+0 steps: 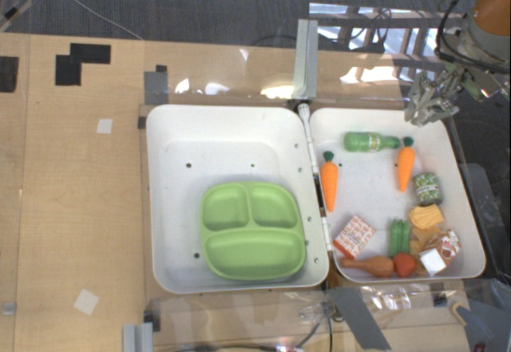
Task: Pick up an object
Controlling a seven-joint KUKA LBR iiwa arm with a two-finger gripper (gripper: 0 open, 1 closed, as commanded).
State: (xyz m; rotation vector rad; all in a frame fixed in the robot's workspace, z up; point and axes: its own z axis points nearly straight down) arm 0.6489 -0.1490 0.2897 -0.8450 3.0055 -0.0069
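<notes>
Nearest the camera, along the front edge of the right bin [471,259]: a brown sausage-like piece [373,266], a red tomato [405,264], a white block [433,262] and a red-and-white packet [448,244], packed close together in the corner. Just behind them, a red patterned carton [354,235], a green pepper-like piece [398,235] and a yellow cheese wedge [425,218]. In the left bin [168,143], toward its front, a green divided plate [253,230] with three compartments. Farther back in the right bin, a green can [427,188], then two carrots: one [328,180] close beside the wall shared by the bins, the other [406,167] toward the right side. Behind those, a green bottle [370,142] lying on its side. Farthest, the end effector [431,105] above the back right corner of the right bin, nothing seen held; finger spread impossible to tell. Nearest things to it: the green bottle and the right-hand carrot, both apart from it and closer to the camera. All on a light wooden table [72,207].
</notes>
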